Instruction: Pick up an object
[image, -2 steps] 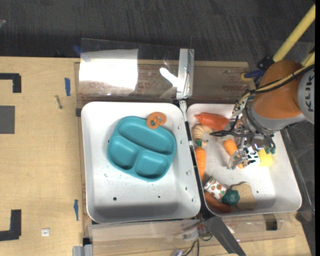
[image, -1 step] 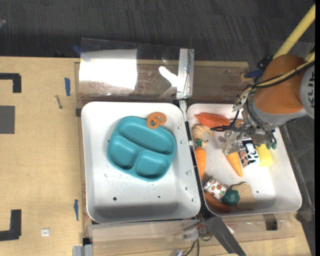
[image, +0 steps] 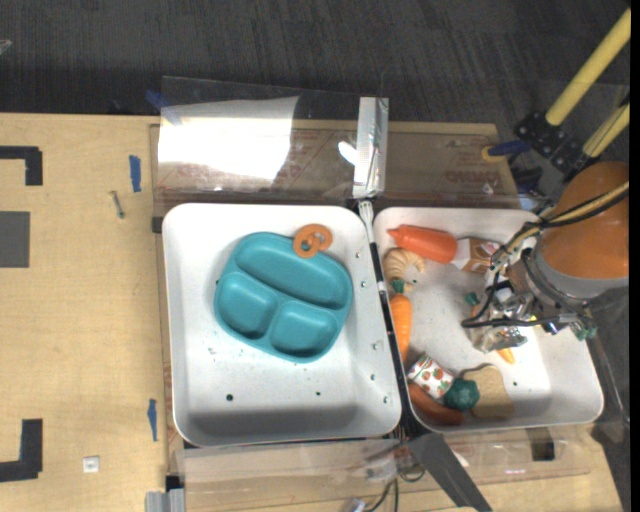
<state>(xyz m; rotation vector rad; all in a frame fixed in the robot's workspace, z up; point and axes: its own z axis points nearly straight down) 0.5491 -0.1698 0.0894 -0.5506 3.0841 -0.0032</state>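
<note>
In the right bin (image: 575, 395) the arm (image: 590, 235) reaches down from the right, orange band uppermost, and its gripper (image: 497, 318) sits low over the bin's middle-right floor amid a tangle of dark cables. Whether it has hold of anything, I cannot tell; the wrist hardware blocks that part. Just under the gripper lies a small pale object with an orange bit (image: 500, 342), too cluttered to name. Along the bin's left wall lies a carrot (image: 400, 320), lengthwise, with a cream shell-like toy (image: 404, 264) just above it. An orange-red pepper-shaped toy (image: 425, 241) rests near the top edge, and a brown-and-white piece (image: 482, 255) lies beside it to the right. At the lower left corner sit a white cup with red spots (image: 430, 376), tipped over, a dark green toy (image: 462, 395) touching it, and a red piece (image: 430, 410) below both. The left bin (image: 200, 380) holds a teal compartment tray (image: 285, 295), tilted diagonally, with a small orange pretzel-shaped ring (image: 313, 240) touching its upper rim. A clear plastic sheet (image: 235, 145) lies behind the bins.
</note>
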